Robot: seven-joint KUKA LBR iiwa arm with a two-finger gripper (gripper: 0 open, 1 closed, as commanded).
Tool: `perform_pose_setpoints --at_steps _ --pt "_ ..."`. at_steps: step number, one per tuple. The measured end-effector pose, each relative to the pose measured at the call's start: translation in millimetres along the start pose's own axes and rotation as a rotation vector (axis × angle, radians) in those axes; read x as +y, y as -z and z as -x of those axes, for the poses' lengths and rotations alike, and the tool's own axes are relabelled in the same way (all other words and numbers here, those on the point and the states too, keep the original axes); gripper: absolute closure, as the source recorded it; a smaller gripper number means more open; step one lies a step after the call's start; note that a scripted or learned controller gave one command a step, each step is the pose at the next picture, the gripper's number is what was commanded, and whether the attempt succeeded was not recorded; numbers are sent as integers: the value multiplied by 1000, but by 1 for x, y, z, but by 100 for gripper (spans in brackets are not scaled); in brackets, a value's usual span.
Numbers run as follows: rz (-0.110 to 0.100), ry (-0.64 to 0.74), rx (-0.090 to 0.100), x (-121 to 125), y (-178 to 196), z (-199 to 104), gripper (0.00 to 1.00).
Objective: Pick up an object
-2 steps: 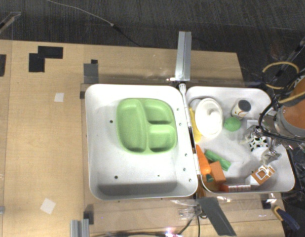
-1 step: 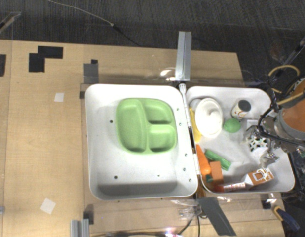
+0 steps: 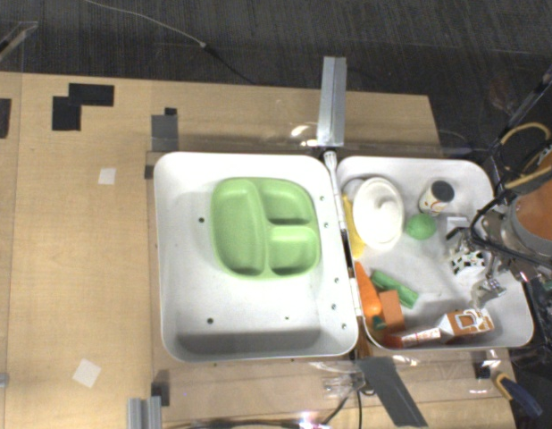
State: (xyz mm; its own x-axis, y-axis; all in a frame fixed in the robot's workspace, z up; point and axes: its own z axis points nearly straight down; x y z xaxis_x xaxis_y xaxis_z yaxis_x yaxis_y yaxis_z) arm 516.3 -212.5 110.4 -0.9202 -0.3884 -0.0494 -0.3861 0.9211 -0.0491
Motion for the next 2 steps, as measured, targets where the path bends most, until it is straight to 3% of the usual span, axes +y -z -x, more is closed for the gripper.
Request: perform_pose_setpoints --at_steps 1,2 --pt "32 -186 36 4 -20 17 0" --pt "30 -378 40 29 -19 26 0"
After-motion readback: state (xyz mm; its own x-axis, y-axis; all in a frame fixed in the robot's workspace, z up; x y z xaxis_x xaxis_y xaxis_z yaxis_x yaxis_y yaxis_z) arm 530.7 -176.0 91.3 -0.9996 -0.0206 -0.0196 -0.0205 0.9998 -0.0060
